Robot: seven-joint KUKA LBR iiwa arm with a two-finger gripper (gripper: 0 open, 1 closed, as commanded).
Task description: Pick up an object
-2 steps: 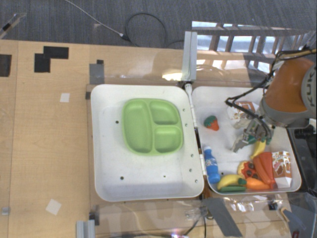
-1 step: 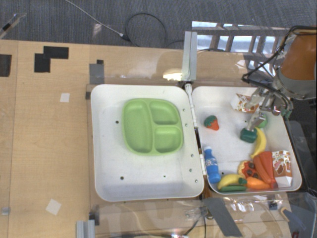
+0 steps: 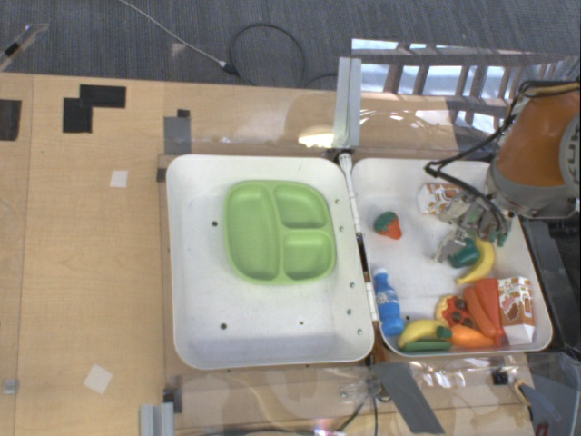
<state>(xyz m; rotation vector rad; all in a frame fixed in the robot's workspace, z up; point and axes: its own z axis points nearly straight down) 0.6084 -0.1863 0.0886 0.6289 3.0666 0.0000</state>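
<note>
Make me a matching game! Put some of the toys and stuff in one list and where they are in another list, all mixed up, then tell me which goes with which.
Things:
1. green divided plate
2. blue bottle
3. strawberry
4. banana

Places:
A. next to the end effector
B. in the left bin
C. along the right bin's left wall
D. alone in the upper middle of the right bin

Pairs: 1-B, 2-C, 3-D, 4-A

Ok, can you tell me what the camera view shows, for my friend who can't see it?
A grey and orange robot arm reaches its gripper down into the right bin, just above a yellow banana, among other toy food and a blue bottle. The left bin holds a green divided plate.
</note>
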